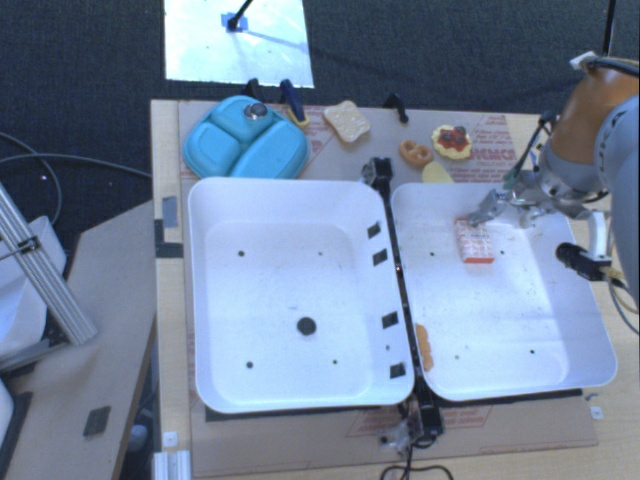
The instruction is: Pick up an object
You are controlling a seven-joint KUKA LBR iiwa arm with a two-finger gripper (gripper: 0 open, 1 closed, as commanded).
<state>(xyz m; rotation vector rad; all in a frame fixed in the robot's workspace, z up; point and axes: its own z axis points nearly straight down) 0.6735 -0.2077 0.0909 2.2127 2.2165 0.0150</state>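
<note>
Orange-and-white packet [477, 242] — print unreadable — beside end effector [487, 214], right bin [560, 358].

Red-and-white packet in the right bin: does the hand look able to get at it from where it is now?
Probably yes. The hand hangs just above the packet's upper end, inside the right bin. The packet lies flat on the bin floor with nothing on or beside it, well away from the walls.
</note>
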